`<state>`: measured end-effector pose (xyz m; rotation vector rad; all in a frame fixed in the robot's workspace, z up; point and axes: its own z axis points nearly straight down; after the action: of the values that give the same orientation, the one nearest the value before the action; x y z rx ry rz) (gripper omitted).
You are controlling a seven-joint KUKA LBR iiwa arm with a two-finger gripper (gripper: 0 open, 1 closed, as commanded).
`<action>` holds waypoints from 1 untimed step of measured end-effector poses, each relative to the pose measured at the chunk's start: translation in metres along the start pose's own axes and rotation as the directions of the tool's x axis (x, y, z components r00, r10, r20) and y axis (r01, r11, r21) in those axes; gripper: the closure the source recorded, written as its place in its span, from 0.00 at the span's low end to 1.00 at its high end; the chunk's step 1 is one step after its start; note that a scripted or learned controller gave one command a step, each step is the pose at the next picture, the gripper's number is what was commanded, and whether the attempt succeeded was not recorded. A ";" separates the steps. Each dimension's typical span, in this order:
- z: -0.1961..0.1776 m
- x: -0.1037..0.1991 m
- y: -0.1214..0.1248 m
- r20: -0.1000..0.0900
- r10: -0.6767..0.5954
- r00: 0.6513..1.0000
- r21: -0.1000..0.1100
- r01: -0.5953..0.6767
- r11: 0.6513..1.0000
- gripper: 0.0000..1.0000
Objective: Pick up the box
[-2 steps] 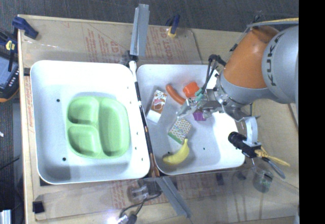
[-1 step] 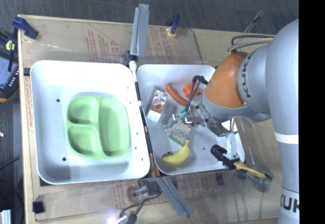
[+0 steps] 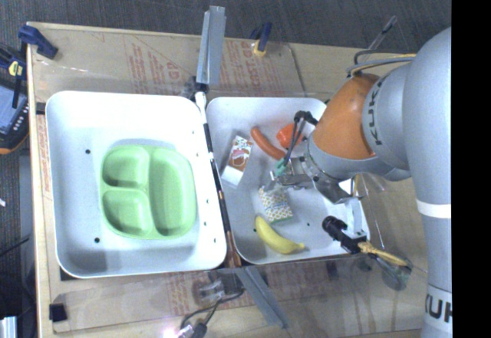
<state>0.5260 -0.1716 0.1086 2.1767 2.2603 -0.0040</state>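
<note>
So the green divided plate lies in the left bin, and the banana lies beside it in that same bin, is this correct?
Not quite. The green divided plate does lie in the left bin, but the banana lies in the right bin, near its front edge, as the camera view shows.
</note>
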 end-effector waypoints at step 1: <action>0.000 0.000 0.000 0.000 0.000 1.000 0.000 0.000 1.000 0.00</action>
<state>0.5260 -0.1715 0.1086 2.1766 2.2600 -0.0037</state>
